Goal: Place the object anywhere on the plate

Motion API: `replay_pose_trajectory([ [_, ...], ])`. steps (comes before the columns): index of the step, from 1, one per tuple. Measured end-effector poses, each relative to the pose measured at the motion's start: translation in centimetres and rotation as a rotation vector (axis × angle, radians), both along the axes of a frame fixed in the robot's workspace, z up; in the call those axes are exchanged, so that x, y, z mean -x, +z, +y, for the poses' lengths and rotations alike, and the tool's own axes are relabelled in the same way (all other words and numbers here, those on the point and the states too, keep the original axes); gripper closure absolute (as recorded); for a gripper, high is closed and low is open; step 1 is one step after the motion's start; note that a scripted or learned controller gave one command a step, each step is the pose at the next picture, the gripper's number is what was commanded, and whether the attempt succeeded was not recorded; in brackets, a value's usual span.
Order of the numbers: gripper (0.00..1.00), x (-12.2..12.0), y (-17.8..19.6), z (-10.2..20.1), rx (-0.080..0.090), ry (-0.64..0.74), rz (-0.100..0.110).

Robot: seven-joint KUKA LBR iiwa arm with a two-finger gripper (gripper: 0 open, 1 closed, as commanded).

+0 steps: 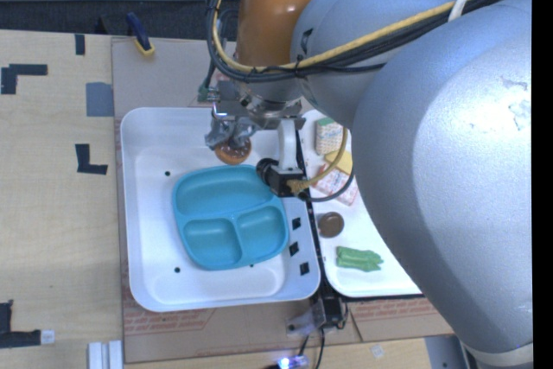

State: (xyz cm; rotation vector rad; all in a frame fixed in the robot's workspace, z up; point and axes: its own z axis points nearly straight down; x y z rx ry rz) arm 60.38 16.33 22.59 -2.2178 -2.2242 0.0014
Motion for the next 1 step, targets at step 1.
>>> replay_pose_trajectory([
  [1, 0.0, 0.05, 0.0, -0.1, 0.001, -0.001, 0.001],
])
